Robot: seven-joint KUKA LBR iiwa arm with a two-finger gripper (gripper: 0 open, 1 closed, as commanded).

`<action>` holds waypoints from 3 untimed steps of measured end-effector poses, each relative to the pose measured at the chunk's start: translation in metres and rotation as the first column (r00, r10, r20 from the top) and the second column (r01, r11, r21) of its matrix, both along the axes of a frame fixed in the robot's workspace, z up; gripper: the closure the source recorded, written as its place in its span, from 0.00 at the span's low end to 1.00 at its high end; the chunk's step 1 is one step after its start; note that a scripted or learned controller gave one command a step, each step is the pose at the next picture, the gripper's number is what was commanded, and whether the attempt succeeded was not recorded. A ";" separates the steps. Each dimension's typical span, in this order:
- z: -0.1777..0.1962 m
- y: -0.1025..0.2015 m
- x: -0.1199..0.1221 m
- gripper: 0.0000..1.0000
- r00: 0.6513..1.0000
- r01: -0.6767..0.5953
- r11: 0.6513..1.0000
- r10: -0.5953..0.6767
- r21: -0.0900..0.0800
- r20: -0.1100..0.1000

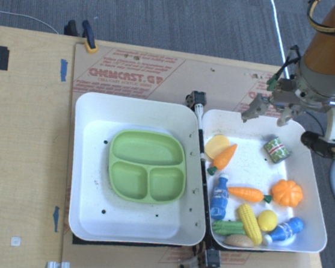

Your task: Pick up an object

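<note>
Pick not started
Tool [267, 116], fingers apart and holding nothing, hovers over the right bin [317, 197] far edge (toys untouched).

Printed lettering on the board

Red "CHEMCAST GP" repeats across the brown protective sheet [135, 72] at the bins' 12 o'clock; the smaller print is illegible.

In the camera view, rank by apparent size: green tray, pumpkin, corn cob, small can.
1. Green tray, by far largest.
2. Pumpkin and corn cob: too alike to rank; pumpkin wider, corn longer.
3. Small can, smallest.
</note>
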State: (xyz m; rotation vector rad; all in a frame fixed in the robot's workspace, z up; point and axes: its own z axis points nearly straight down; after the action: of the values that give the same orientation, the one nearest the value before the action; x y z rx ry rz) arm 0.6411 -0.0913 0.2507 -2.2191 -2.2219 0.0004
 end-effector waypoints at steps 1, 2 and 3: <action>-0.119 -0.007 -0.039 0.00 1.000 0.002 1.000 -0.002 0.000 -0.001; -0.164 -0.011 -0.121 0.00 1.000 0.002 1.000 -0.002 -0.001 0.004; -0.164 -0.001 -0.159 0.00 1.000 0.002 1.000 -0.002 -0.003 0.010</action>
State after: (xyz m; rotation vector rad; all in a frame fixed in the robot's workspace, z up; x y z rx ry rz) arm 0.4817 -0.0921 0.0870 -2.2276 -2.2263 -0.0076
